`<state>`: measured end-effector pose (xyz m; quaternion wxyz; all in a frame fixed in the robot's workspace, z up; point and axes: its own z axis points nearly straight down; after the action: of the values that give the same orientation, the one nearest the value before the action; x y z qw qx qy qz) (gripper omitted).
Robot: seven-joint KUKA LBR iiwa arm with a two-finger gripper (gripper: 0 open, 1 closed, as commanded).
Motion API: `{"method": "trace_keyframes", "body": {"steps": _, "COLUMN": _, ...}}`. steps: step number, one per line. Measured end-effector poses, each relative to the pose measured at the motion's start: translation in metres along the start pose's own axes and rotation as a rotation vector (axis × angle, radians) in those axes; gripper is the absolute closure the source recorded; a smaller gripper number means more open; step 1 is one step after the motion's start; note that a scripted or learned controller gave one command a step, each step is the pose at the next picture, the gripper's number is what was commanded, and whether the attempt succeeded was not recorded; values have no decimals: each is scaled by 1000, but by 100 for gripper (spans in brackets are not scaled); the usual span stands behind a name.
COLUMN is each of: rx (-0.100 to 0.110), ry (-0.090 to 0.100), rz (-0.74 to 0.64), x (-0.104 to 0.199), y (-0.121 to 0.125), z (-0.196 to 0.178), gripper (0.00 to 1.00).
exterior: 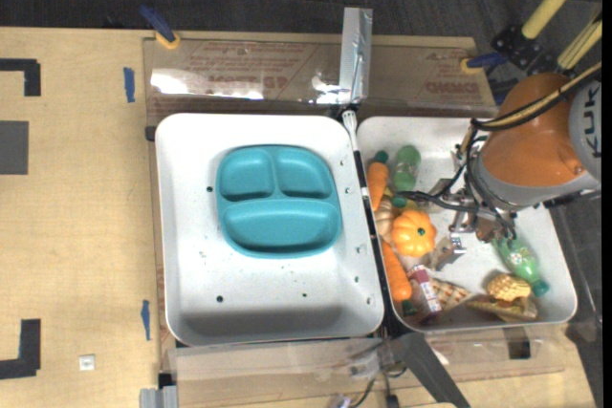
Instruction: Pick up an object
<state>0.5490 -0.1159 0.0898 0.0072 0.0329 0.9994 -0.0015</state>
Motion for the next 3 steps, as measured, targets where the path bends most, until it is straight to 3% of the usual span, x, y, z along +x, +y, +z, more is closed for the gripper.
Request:
{"method": "trace_keyframes", "body": {"steps": 1, "rx": -1, "ry": 0, "rz": 153, "x": 62, "y": -24, "z": -1, "gripper": 0}}
{"method": "trace_keyframes", "body": {"steps": 2, "rx": 1, "ry": -2, "rz": 201, "x": -38, "y": -67, "z": -90, "gripper": 0}}
{"method": "trace_keyframes", "body": {"steps": 3, "rx": -1, "ry": 3, "rz": 262, "x": 24, "y": -7, "z": 0, "gripper": 0}}
